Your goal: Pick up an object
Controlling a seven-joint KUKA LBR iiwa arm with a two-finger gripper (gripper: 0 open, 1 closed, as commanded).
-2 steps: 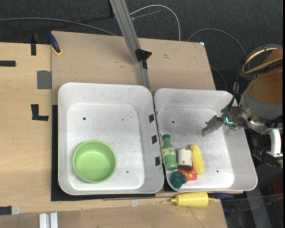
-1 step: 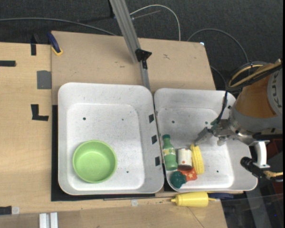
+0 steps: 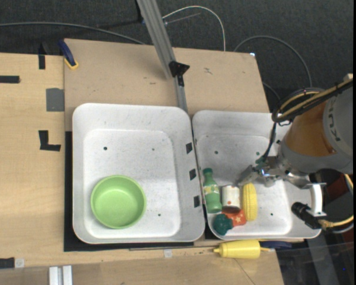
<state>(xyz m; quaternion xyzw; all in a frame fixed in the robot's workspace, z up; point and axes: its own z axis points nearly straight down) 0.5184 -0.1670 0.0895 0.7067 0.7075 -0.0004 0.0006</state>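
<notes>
2 shallow white bins are carried side by side on the desk [image 3: 136, 70], and the task is judged to be at its start, since nothing is seen lifted. The left bin [image 3: 130, 114] holds 1 green bowl [image 3: 118, 201] near its front left corner. The right bin [image 3: 225, 126] holds a small cluster at its front left: a green bottle [image 3: 211, 192] lying along the left wall, a white and brown block [image 3: 230, 196] just beside it, a yellow corn cob [image 3: 249, 201] touching that block on its right, a red piece [image 3: 238, 218] and a teal round piece [image 3: 222, 224] below them. A yellow bottle-like item [image 3: 240, 249] lies outside the bins on the front ledge. The end effector [image 3: 262, 174] is seen low over the right bin, just above and to the right of the corn cob; whether it is released or clenched cannot be told, as the tips are too small and blurred. No object is seen between them. What is left, as judged, is the descent onto 1 object, the closing and the lift; the tight cluster may make a clean grasp hard.
</notes>
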